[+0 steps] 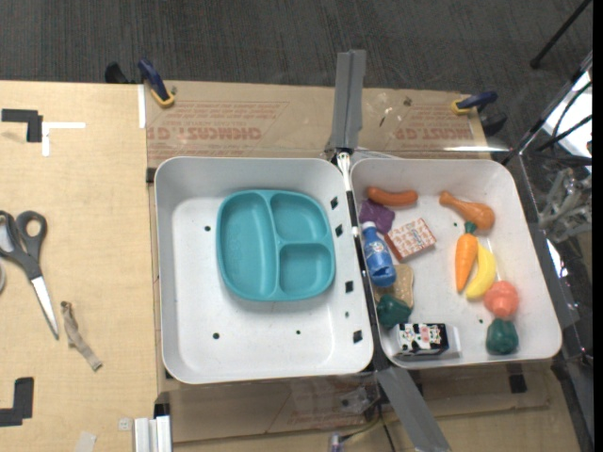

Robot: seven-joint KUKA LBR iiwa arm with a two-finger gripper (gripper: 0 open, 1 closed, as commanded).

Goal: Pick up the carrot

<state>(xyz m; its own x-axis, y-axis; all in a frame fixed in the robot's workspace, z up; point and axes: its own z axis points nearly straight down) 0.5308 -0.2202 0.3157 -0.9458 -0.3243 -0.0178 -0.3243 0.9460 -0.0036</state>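
The carrot [464,261] is orange with a small green top and lies upright in the picture in the right bin [524,217], toward its right side. A yellow banana [482,271] rests against the carrot's right flank. A chicken drumstick [468,210] lies just above the carrot's green end.
The right bin also holds a sausage [392,197], purple grapes [376,216], a blue bottle [378,255], a snack packet [412,238], a peach [502,298], a green vegetable [502,337] and a small carton [425,339]. The left bin [179,290] bears a teal divided plate [276,244]. Scissors [30,257] lie on the bench at left.
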